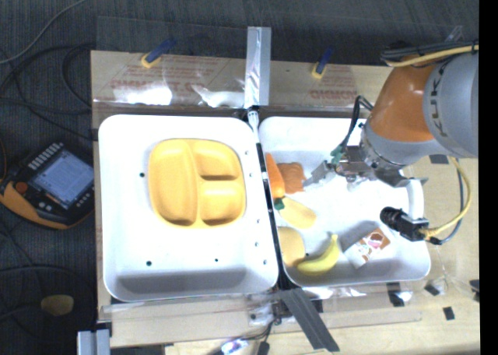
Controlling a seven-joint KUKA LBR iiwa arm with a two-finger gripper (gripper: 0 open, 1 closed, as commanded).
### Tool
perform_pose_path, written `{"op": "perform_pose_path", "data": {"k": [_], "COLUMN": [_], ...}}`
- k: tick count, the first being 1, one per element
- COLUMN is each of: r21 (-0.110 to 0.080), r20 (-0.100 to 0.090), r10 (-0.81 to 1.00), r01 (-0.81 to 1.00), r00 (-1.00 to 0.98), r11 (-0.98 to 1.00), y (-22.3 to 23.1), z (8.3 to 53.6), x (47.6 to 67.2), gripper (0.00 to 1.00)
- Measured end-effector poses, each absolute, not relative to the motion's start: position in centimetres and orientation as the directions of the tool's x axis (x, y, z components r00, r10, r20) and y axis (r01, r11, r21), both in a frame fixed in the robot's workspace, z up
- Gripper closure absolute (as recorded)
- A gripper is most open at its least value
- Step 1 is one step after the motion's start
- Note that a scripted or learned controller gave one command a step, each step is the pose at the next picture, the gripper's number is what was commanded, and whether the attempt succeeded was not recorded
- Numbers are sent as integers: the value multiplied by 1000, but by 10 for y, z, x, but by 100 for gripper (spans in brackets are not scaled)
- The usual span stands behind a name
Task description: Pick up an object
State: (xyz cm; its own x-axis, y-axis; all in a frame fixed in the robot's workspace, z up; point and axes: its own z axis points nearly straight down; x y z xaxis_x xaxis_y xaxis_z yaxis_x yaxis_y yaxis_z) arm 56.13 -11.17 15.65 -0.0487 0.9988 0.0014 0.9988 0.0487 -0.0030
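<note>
Gripper (320,175) hung over the right bin (405,268), just right of the orange block (289,177); finger state could not be told. Banana (320,256) lay below the block, near the bin's front wall. Yellow tray (196,182) sat left of the block.

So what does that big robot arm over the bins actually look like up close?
The arm is thick and rounded, grey metal with a wide orange band above the wrist. Below that sits a darker grey wrist block carrying the gripper, a slim pale metal piece. Yellow and black cables loop along its side to a small black fitting.
</note>
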Motion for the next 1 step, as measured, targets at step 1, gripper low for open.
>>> {"op": "perform_pose_path", "data": {"k": [1], "r21": [-2], "r20": [0], "r10": [1000], "r01": [1000], "r00": [14], "r11": [-14], "y": [-55], "z": [216], "x": [553], "gripper": [0]}}
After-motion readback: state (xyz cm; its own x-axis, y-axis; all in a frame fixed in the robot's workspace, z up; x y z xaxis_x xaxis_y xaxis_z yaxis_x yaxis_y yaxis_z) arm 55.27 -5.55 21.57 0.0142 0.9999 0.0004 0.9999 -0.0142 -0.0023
